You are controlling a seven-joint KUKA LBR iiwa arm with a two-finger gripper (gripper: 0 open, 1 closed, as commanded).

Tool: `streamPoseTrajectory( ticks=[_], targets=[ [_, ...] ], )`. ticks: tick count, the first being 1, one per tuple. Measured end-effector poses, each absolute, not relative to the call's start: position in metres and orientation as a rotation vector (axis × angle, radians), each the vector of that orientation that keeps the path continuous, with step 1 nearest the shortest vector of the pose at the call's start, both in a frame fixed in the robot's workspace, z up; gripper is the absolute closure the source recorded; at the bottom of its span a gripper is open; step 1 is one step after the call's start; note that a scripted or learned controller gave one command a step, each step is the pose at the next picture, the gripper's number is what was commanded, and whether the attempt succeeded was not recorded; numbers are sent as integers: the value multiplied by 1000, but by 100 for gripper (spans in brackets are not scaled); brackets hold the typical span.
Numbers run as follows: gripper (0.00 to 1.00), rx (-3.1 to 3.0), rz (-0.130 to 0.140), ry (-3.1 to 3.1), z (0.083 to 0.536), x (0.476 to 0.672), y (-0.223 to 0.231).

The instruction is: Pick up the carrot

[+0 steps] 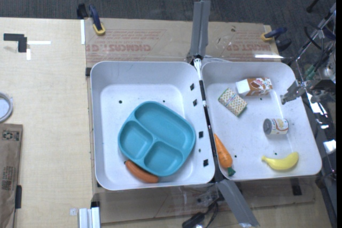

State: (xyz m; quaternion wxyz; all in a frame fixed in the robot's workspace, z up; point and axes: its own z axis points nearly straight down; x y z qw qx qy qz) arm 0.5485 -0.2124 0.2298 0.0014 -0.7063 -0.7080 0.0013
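Two bins on your worktop. Right bin (304,131): carrot (223,153) lies flat against the left wall near the front corner, so you have little finger room wallside. End effector (293,93) hovers over the right edge; its opening cannot be told, nothing visibly held.

Two white bins (101,115), one blue plate (156,139), carrot (223,154), sausage (141,172), banana (280,161), can (276,126), two cartons (254,86).

Red print ran upside down along the cardboard (176,40) behind the bins and seemed to read "CHEMICALS GR", though the letters were blurred. A brown bag (9,168) at the left edge bore a small recycling mark. Labels on the can (276,126) and carton (255,86) were too small to read.
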Motion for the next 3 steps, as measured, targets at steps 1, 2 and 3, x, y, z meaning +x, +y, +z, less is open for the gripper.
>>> streamPoseTrajectory(
  ticks=[1, 2, 3],
  targets=[
    [0, -2179, 1, -2254, 130, 485, -220],
    [0, -2195, 5, -2241, 90, 476, -127],
    [0, -1946, 3, -2463, 90, 487, -96]
  ],
)
